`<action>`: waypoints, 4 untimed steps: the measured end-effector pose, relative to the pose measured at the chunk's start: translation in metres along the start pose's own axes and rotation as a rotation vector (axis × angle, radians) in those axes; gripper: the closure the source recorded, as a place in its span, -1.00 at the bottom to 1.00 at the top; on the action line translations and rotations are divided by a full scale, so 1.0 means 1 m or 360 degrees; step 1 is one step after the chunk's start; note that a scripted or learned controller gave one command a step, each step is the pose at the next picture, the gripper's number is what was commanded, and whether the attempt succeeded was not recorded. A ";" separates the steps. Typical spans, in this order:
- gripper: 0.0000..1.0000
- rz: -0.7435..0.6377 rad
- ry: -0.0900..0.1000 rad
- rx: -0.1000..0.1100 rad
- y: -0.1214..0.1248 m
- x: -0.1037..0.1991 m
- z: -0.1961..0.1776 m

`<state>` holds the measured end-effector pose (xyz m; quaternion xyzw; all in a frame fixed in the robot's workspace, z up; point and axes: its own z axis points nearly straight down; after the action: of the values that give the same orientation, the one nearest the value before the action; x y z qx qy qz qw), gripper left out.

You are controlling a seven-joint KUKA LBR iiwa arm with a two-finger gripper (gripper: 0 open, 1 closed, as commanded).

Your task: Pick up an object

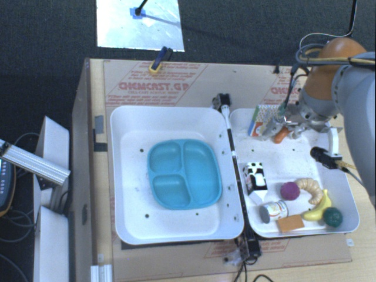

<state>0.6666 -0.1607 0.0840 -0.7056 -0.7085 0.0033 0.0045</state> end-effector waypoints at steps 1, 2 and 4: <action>-1.00 0.0000 -0.0005 0.0002 -0.001 0.026 0.001; -1.00 0.0001 -0.0010 0.0004 -0.001 0.031 0.001; -1.00 0.0003 -0.0015 0.0010 -0.002 0.045 0.002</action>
<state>0.6643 -0.1161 0.0825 -0.7062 -0.7079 0.0087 0.0034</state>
